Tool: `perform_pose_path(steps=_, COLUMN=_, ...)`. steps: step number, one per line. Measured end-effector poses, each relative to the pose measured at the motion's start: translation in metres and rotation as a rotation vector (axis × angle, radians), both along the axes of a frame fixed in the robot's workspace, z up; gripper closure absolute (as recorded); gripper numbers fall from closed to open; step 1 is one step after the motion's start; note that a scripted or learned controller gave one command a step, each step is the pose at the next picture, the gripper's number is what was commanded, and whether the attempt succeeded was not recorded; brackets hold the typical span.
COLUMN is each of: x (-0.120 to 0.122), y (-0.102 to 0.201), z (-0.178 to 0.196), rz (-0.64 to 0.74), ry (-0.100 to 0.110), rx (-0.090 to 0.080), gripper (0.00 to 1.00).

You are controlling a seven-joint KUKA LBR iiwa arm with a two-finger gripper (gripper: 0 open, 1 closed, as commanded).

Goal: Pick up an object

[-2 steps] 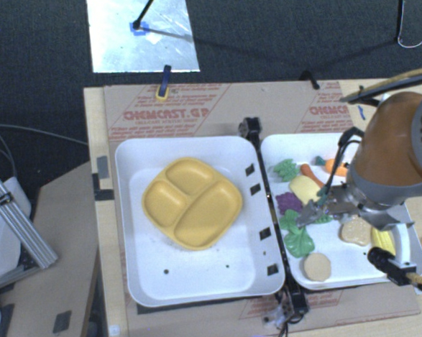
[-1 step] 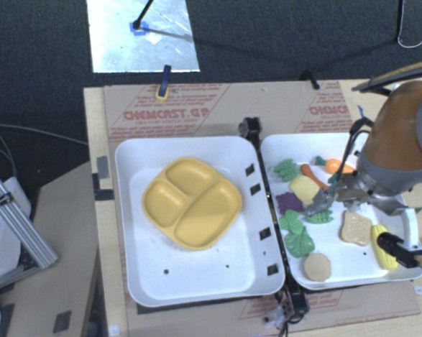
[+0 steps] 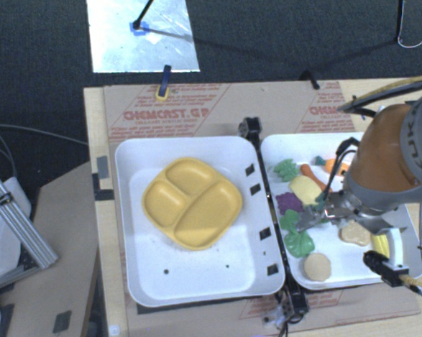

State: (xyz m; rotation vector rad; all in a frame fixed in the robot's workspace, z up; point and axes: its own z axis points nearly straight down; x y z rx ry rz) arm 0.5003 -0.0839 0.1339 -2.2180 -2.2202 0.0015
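Nearest the camera in my right-hand white bin (image 3: 413, 276) lies a round tan biscuit-like plastic piece (image 3: 317, 266); it looks light, stiff and smooth, so I would take it across its widest part; just above it sits a crinkled dark green plastic leaf vegetable (image 3: 299, 243), thin-edged and likely to slip or tip if pinched at the rim; to its right lies a flat beige bread-shaped toy (image 3: 355, 235), low against the bin floor and hard to get under. My claw (image 3: 310, 218) hangs low over the middle of this bin, just beside the small purple grape-cluster toy (image 3: 290, 202); I cannot tell how it is set, nor that it has hold of anything. Beyond it lies a pale yellow rounded plastic fruit (image 3: 305, 189), bulky and light, which I judge the easiest to grip around its middle; farther still are a green broccoli-like toy (image 3: 286, 170) and a small orange carrot-shaped toy (image 3: 311, 173), slim and prone to roll. In the left white bin (image 3: 143, 277) rests a yellow divided plastic plate (image 3: 192, 202), wide, rigid and awkward to pinch except at its rim; both bins sit on the cardboard-covered counter (image 3: 192, 111).
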Motion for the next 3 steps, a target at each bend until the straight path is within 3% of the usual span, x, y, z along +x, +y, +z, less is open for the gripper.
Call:
perform_pose_path(steps=1, x=0.039, y=0.000, z=-0.034, rz=0.004, ry=-0.006, rx=-0.002, gripper=0.00)
perform_pose_path(steps=2, x=0.045, y=-0.002, z=-0.044, rz=0.000, ry=-0.013, rx=-0.005, gripper=0.00)
perform_pose_path(steps=3, x=0.033, y=0.067, z=0.056, rz=0.010, ry=-0.012, rx=0.001, gripper=0.00)
